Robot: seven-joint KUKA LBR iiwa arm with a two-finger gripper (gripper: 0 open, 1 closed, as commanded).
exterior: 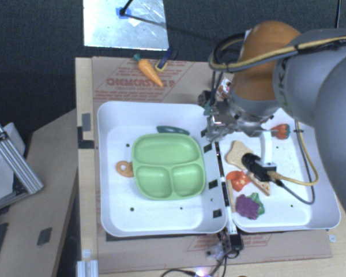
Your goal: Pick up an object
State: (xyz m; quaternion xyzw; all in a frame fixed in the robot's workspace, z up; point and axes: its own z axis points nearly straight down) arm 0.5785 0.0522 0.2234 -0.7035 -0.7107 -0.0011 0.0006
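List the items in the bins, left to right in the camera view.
orange ring → green divided plate → purple grapes → small red toy

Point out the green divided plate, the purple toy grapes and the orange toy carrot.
Green divided plastic plate (164, 150): camera view, bare large compartment.
Purple toy grape bunch (248, 206): camera view, bunch's middle.
Orange toy carrot (150, 73): camera view, mid-body.

The grey arm (320, 79) reaches in from the right, orange band (265, 53) uppermost (wrist (242, 111) angled downward).
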